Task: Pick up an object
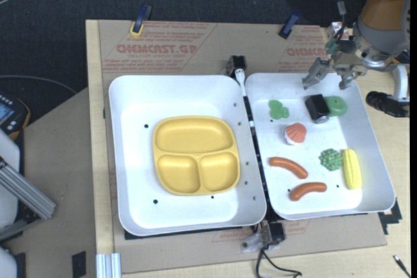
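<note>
Pincer (331, 77) spread wide over far edge of right bin (384, 169), nothing between fingers, both tips hanging above bin floor. Nearest candidate: black block (316, 107) just near-side of tips, touching green round piece (337, 105) on its right.

Step in hand, as judged: approach and choice of target, no grasp yet. Best done by dropping straight over black block, fingers straddling its short sides, closing only once low enough to clear top edge. Risk: green round piece pressed against block, likely to get nudged or pinched along. Far bin wall close behind, so little room for far finger.

Further out: green leafy bit (279, 109) to left of block, apart. Pink-red shell-like piece (295, 133) near middle of bin. Sausage (288, 167) nearer, second sausage (307, 190) near front. Broccoli-like piece (330, 159) touching corn cob (352, 168) at right side, awkward pair for clean grip. Isolated sausages probably easier picks, though further reach.

Left bin (130, 140) holding yellow divided tray (195, 154), out of the way. Bench (195, 42) underneath, clamps at far edge, no obstruction.
</note>
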